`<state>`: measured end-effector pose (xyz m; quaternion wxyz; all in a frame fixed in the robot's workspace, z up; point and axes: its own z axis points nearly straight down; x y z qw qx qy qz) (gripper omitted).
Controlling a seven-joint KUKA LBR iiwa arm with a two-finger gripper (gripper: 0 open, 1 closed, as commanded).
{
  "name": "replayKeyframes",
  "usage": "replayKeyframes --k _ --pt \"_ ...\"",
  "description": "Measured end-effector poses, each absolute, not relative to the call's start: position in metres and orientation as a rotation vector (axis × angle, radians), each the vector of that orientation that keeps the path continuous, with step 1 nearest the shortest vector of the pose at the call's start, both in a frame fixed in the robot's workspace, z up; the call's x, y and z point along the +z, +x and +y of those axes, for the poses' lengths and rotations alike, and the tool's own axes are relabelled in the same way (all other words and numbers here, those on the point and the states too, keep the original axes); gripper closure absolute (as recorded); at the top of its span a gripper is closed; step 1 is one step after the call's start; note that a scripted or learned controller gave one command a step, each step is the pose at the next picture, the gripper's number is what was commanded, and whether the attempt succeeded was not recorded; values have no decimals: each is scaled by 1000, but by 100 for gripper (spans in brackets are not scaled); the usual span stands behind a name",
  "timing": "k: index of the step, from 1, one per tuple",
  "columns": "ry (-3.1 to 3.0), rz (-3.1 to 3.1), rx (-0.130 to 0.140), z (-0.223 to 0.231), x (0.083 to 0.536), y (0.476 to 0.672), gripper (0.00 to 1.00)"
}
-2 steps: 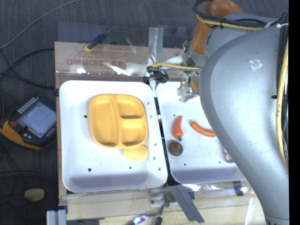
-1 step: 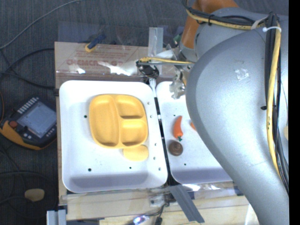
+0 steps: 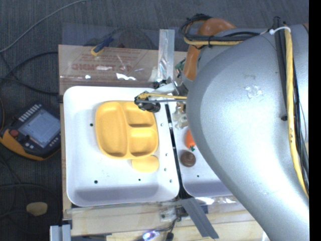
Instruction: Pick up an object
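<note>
Yellow tray, split into compartments, lies flat in the left bin, a little above the middle of the frame. A smaller yellow piece sits against its lower right edge, touching it, and I cannot make out whether it lies partly under the tray. The floor of that bin around them is bare white with a few small dark holes.

The grey arm comes in from the right and covers most of the right bin. Its orange band shows near the top of the frame. The gripper hangs at the divide between the two bins, just right of the tray's upper right corner. It is largely tucked under the arm's bulk, so I cannot tell whether it is open or closed, or whether it has hold of anything.

In the visible strip of the right bin, a small orange piece lies close to the arm's edge. A round brown thing rests just below it, near the bin's left wall.

Above the bins, a clear plastic sheet lies over cardboard, with a blue and yellow tool on it. On the carpet at the left edge sits a handheld controller with a screen. A tan lump lies at the lower left.
</note>
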<state>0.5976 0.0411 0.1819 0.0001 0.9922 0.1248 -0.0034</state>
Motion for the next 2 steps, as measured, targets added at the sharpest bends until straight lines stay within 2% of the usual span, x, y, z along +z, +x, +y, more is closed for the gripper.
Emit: replayKeyframes --k 1,2 --pt "3106 482 -9 107 209 605 100" --pt "3053 733 -6 141 278 583 100"
